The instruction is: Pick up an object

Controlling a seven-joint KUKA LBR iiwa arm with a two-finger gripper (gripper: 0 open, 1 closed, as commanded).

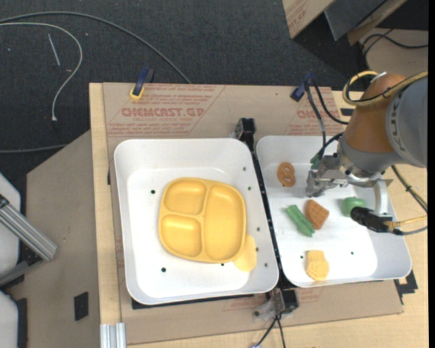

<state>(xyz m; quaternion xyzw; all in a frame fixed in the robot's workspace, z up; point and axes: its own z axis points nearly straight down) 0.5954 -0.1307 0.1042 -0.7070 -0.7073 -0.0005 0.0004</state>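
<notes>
Yellow waffle (right bin); tool above brown piece, grip state unclear.

Table: brown board printed with red lettering, carrying two white bins.
Clamps: blue-and-yellow clamp at far left edge; blue clamp at far right edge.
Floor: dark carpet; white cable lying on it.
Cardboard box: top of view.

Red print reading "CHEMCAST GP" runs across the brown board at the surface's upper edge; smaller lines beneath are illegible.
</notes>
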